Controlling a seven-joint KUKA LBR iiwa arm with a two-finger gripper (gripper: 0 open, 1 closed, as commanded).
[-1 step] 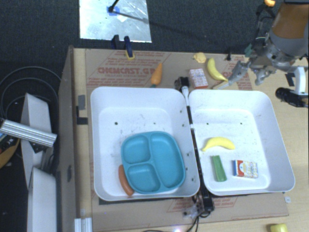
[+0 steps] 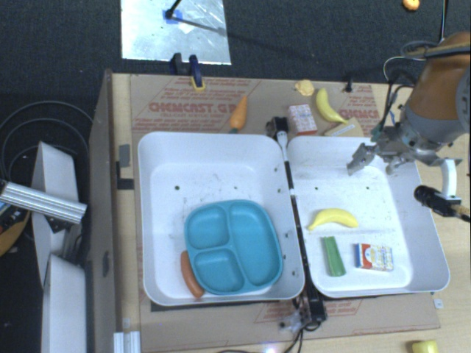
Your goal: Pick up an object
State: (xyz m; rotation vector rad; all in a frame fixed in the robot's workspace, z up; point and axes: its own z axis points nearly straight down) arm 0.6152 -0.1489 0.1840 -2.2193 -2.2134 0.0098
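Gripper (image 2: 377, 157) hangs with nothing in it, fingers spread, above the top of the right bin (image 2: 430, 267), maybe getting ready to grab the banana (image 2: 333, 218) lying lower down in that bin.

A dark carpeted floor (image 2: 59, 43) is surrounding the table (image 2: 213, 98), whose brown cardboard-like top is showing red printed lettering along its far edge. Beyond that far edge, a shiny metal sheet (image 2: 175, 19) is lying on the floor, catching light. Past the table's left edge, black cables (image 2: 29, 134) are looping beside a white frame (image 2: 55, 234).
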